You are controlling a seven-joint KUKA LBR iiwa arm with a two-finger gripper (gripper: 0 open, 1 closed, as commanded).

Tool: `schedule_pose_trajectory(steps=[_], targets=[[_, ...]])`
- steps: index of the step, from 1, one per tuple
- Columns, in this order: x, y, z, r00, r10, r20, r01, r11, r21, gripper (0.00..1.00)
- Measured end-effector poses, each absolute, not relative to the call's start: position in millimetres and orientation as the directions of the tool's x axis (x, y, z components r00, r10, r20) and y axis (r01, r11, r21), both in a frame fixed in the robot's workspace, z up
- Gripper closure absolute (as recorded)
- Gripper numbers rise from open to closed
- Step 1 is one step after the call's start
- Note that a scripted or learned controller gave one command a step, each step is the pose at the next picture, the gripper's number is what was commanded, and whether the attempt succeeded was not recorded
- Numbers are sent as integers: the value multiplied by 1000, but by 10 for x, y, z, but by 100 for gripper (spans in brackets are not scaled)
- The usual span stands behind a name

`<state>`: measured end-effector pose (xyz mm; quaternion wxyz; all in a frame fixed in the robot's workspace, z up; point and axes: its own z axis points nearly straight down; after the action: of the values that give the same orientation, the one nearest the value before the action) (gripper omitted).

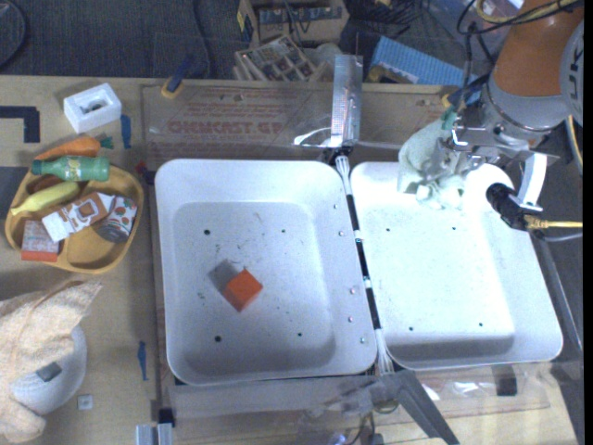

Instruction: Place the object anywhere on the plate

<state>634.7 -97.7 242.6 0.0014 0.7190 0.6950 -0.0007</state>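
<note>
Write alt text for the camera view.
A small orange cube lies in the left shallow white bin. The grey arm's pincer hangs over the far end of the right white bin. A yellow bowl of toy food sits left of the bins.

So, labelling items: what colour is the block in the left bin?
Orange block, seen clearly in the camera view.

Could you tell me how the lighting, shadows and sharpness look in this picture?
Camera view: bright overhead light washes out the right bin; the orange block casts a short grey shadow toward upper left; the hand looks soft and pale against the white.
</note>
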Motion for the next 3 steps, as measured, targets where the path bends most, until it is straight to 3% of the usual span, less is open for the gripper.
schedule_pose_trajectory(steps=[1, 2, 3], targets=[[6353, -946, 2245, 29, 1000, -1, 1000, -29, -3, 100], [6217, -458, 2345, -364, 931, 1, 931, 364, -1, 100], [6119, -9, 2400, -696, 718, 0, 718, 696, 0, 100]])
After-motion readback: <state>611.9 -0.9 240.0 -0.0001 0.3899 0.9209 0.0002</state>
